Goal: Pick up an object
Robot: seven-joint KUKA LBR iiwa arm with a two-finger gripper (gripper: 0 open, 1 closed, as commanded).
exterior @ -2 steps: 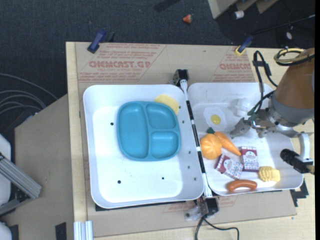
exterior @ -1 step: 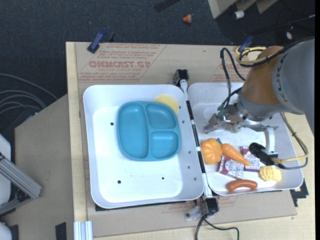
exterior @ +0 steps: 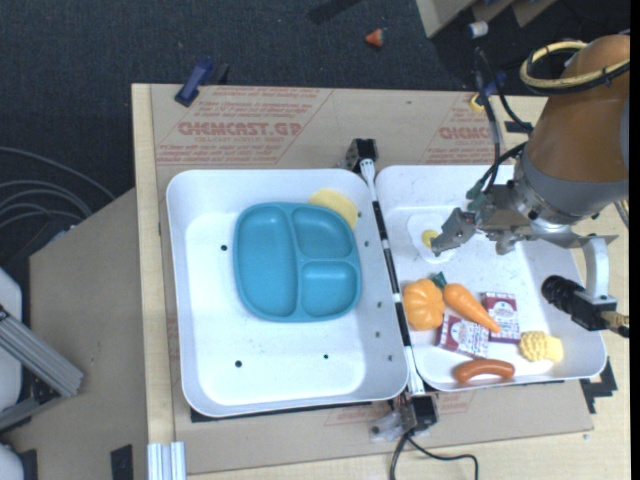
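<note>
My gripper (exterior: pixel 450 235) hangs over the upper left part of the right bin (exterior: pixel 570 298), reaching in from the right. A small yellow-green piece (exterior: pixel 429 238) lies right at its tip; I cannot tell whether they touch. Nearer the front of the same bin lie an orange pumpkin-like toy (exterior: pixel 422 304), a carrot (exterior: pixel 470 306), two red-and-white packets (exterior: pixel 464 336) (exterior: pixel 501 314), a yellow corn piece (exterior: pixel 540 346) and a sausage (exterior: pixel 484 371). All of these lie below the gripper in the view, apart from it.
The left bin (exterior: pixel 200 268) holds a blue divided plate (exterior: pixel 297 260) with a yellow object (exterior: pixel 336 205) behind its far right corner. A black clip (exterior: pixel 361 152) sits where the bins meet at the back. A black part (exterior: pixel 572 301) sticks in from the right.
</note>
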